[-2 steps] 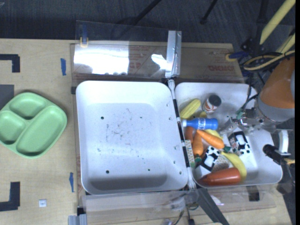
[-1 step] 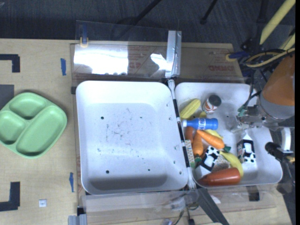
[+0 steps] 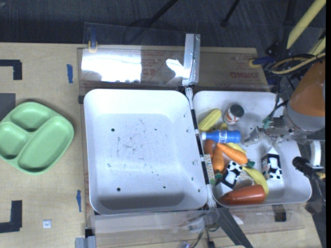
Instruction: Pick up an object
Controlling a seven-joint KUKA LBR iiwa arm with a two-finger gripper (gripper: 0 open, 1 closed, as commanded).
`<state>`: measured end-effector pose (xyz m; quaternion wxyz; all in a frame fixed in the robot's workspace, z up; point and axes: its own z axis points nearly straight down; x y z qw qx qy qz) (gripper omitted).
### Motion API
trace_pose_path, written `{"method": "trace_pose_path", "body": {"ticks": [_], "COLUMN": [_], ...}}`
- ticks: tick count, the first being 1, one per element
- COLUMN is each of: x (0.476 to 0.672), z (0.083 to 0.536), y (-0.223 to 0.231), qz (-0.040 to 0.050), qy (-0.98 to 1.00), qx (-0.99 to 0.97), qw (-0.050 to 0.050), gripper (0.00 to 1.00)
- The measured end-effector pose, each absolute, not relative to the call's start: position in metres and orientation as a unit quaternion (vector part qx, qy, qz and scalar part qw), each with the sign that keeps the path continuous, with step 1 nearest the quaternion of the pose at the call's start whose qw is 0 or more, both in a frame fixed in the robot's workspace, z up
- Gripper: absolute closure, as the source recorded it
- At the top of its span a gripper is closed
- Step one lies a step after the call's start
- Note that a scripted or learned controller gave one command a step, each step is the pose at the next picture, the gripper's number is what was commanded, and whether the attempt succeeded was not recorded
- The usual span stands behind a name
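- Closest to us, a red sausage [image 3: 243, 194] lies along the front wall of the right bin [image 3: 295, 196].
- Just behind it, a banana [image 3: 258, 178] curves beside a black-and-white cow-print toy [image 3: 234, 173], and the two are touching.
- Two carrots [image 3: 229, 152] sit further back in the pile, slanting toward the divider between the bins.
- Behind those, a blue bottle [image 3: 222, 136] lies on its side, cap end pointing right.
- At the back of the heap there's a yellow corn cob [image 3: 209, 119], with a small dark-topped can [image 3: 235, 112] just beside it.
- Off on its own to the right is a black-and-white carton [image 3: 271, 167], on bare bin floor and apart from the pile.
- Now the arm [image 3: 309, 99]: the orange band is showing at the right, and it reaches in over the right bin.
- Its gripper [image 3: 264, 132] hangs above bare white floor, between the blue bottle and the carton, near both.
- Spread or pressed together? I cannot tell from this angle; it's a tangle of metal, and I see nothing in its grasp.
- Every object is down in the right bin.
- Over on the left, the left bin [image 3: 139, 99] shows scuffed white floor.
- Further left, a green divided plate [image 3: 33, 137] rests on the wooden bench [image 3: 41, 61].
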<state>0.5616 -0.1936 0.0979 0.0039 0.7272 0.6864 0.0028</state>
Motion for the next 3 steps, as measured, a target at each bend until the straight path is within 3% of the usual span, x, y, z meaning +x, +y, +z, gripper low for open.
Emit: {"method": "trace_pose_path", "body": {"ticks": [1,2,3], "x": [0.562,0.562,0.530], "z": [0.108,0.108,0.098], "y": [-0.194,-0.194,-0.207], "qz": [0.0036,0.0034,0.0059], "qy": [0.686,0.686,0.634], "qx": [0.728,0.728,0.773], "qw": [0.005,0.005,-0.006], "gripper": [1.00,0.00,0.00]}}
